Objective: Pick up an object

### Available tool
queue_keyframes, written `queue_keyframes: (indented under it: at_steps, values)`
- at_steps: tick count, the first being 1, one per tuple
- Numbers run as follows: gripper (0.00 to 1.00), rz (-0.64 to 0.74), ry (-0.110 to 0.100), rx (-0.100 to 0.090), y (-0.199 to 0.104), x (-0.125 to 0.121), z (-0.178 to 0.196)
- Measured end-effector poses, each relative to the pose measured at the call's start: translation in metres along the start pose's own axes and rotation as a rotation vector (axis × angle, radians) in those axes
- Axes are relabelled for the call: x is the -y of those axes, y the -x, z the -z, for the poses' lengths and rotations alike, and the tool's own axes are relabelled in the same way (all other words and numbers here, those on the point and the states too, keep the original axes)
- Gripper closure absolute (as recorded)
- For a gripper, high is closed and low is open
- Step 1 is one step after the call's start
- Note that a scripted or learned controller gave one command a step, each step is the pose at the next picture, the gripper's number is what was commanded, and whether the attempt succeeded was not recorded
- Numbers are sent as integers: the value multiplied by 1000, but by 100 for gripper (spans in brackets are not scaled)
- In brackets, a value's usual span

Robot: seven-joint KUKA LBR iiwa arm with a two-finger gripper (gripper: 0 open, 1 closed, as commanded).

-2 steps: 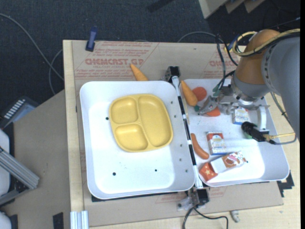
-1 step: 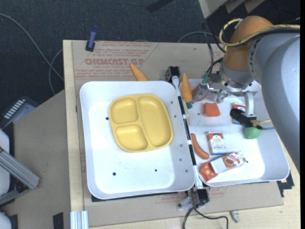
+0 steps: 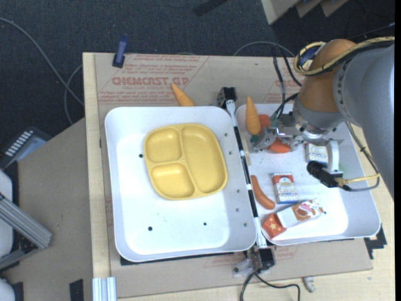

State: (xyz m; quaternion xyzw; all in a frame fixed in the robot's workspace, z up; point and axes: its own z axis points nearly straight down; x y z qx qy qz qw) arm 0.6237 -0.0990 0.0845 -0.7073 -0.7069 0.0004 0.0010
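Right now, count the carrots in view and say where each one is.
2. One carrot lies on the cardboard behind the left bin. The other carrot leans on the right bin's back-left corner. The arm may hide more.

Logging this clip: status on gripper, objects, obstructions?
Gripper low in right bin, over red-orange item; fingers unclear. Hot dog, small carton, packet lie loose. Carrot leans close beside gripper.
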Motion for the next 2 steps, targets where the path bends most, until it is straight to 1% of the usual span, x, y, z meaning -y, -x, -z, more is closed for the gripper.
queue_keyframes:
  at_steps: [1,2]
  values:
    - [100,0,2,1,0,-1,10]
    - [100,2,5,0,-74,14,101]
